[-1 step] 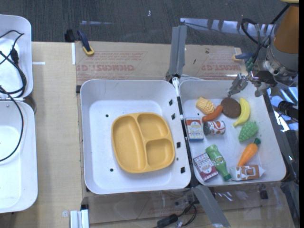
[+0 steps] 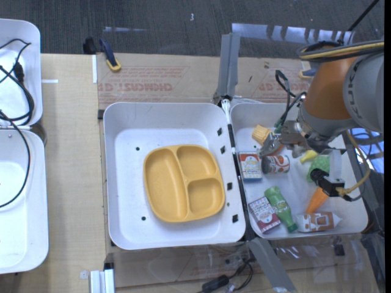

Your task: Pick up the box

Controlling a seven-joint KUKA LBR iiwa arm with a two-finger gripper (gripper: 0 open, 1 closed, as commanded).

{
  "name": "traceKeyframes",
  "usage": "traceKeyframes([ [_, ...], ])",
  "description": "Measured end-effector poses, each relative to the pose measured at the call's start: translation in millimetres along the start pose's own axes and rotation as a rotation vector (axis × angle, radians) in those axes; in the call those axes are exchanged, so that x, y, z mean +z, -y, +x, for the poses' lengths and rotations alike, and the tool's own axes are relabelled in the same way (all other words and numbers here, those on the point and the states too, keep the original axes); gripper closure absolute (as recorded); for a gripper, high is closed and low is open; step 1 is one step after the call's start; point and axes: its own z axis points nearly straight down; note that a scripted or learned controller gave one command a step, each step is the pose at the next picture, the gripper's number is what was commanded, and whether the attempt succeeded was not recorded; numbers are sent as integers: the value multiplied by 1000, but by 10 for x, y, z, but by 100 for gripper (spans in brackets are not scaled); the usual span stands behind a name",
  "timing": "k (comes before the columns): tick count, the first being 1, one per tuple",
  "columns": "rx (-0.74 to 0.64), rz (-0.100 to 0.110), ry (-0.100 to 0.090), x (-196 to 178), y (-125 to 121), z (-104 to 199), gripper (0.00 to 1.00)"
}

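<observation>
A: Two boxes lie in the right bin (image 2: 360, 215), as far as I can judge. Which one does the task mean?

B: Hard to say. The small box (image 2: 250, 166) with the red front lies flat by the bin's left wall, touching the tin can (image 2: 278, 163) on its right. Another box (image 2: 264, 214), red and white, lies nearer the front, just beside the green bottle (image 2: 281, 207).

A: And the hand (image 2: 273, 144)?

B: It hangs low over the can and the yellow block (image 2: 261, 133), close to the first box. Whether it is apart or together I cannot tell from this angle; nothing shows gripped.

A: So how should it go well?

B: Shift left off the can, centre over the box, span its narrow width, and come straight down. The wall and the can crowd it, so a skewed descent would probably nudge it away.
</observation>
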Motion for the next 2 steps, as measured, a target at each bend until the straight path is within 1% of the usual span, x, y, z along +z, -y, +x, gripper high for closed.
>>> traceKeyframes([
  [1,-18,0,0,314,774,47,0],
  [2,38,-2,0,305,394,50,0],
])
